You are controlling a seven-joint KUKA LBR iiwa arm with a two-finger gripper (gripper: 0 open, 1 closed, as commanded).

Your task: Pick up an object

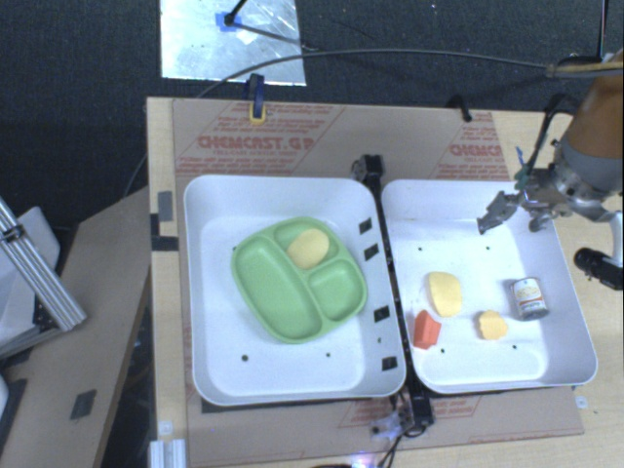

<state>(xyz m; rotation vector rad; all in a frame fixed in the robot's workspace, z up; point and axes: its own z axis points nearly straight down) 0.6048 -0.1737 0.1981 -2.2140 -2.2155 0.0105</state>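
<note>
Nearest the camera, along the near side of the right bin [565, 359], lie an orange-red block [426, 329] and a small yellow lump [492, 326], with a larger pale yellow piece [445, 292] just behind the block and a small can [527, 297] to the right of the lump. That makes four loose things in the right bin, any of which could serve as the object to pick up. The left bin [210, 261] bears one green divided tray [297, 281], and one yellow piece [308, 248] sits in the tray's far compartment. So: two bins, one tray, five small things in all. The gripper [515, 210] hangs over the far part of the right bin, its fingers spread apart with nothing between them, well apart from every object. By that showing the task looks hardly begun: nothing is lifted, and reaching, closing on a thing and raising it are all left to do.
</note>
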